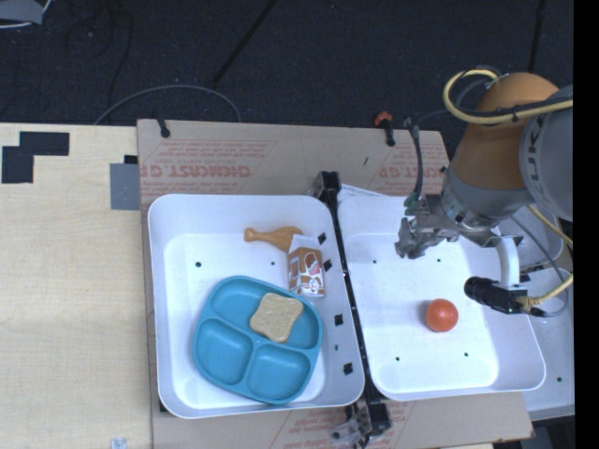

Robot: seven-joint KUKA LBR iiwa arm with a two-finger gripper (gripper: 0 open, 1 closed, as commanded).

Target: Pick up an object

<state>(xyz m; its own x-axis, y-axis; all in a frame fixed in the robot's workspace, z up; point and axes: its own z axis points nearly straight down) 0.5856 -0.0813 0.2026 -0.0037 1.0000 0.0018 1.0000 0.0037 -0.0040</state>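
My arm, grey with its orange band (501, 124), rises closest to the lens at the right edge. It comes in over the right shallow white bin (393, 368) and bends down toward that bin's upper left part. My pincer (412, 243) hangs there above the white floor, near the dividing wall; from this slant I cannot tell how it is set, and I see nothing held in it. A black fitting with yellow cabling (496, 295) juts out lower on my right side, just beside the small round red ball (442, 315).

That red ball sits on the floor of the right bin, a little right of centre, below and to the right of my pincer and apart from it.

In the left white bin (168, 251) lies a blue plastic divided plate (234, 354), tilted toward the lower right corner. A tan slice of toy bread (276, 317) rests in its upper compartment. Just above the plate's upper right rim stands a small brown-and-white printed carton (306, 271), close to the dividing wall. An orange-brown toy drumstick (273, 237) lies just beside the carton's top, pointing left.
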